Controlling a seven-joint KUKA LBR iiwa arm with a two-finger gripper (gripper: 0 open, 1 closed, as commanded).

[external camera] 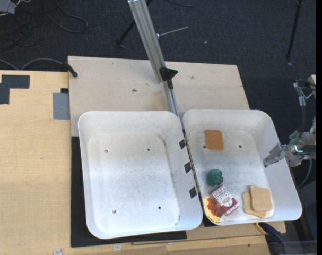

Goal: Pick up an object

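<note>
The right bin (267, 122) holds several objects. An orange-brown square block (214, 139) lies near its far middle. A small dark green lump (215, 177) sits by the divider side. Just below it lies a red and white packet (223, 201) on a yellow-edged piece at the near rim. A tan bread-shaped piece (258, 200) rests in the near right corner. My gripper (286, 154) hovers at the right rim of this bin, outside the objects, with a grey part reaching over the rim. It is small and partly cut off.
The left bin (92, 126) stands beside the right one, with black clips along the shared edge. A slanted aluminium bar (150, 41) rises from the far side between the bins. Wooden bench surface lies to the left.
</note>
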